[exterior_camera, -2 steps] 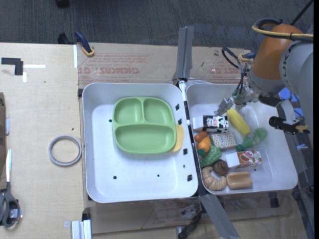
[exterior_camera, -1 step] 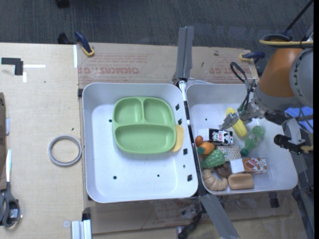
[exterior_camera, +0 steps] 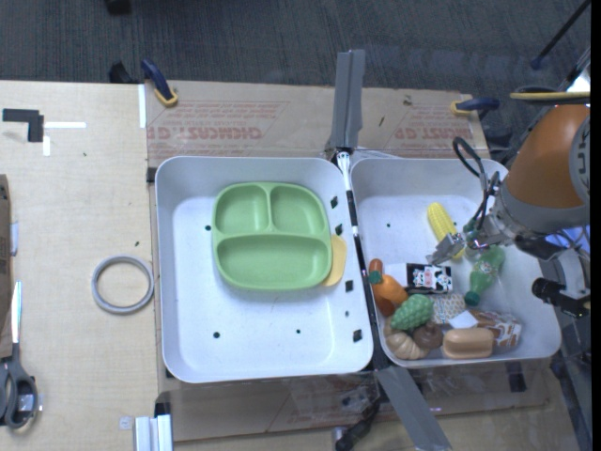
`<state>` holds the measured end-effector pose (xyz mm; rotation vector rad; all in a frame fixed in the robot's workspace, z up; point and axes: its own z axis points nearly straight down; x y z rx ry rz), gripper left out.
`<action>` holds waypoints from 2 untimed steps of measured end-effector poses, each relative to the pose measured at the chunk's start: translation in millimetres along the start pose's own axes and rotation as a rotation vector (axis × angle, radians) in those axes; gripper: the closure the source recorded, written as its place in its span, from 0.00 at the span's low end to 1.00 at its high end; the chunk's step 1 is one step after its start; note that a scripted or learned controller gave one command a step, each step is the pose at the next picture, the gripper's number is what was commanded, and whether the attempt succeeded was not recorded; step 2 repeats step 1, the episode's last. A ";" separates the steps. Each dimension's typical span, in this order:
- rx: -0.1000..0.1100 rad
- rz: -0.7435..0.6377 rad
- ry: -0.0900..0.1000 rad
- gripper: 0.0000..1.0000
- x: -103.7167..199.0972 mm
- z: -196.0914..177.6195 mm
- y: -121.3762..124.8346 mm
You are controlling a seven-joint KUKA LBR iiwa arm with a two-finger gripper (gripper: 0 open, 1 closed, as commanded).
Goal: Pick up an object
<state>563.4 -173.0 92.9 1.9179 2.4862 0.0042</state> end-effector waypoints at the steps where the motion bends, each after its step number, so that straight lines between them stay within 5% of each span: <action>1: -0.001 0.003 -0.002 1.00 -1.4 -9.3 -0.3; 2: -0.001 0.003 -0.002 1.00 -1.4 -9.3 -0.3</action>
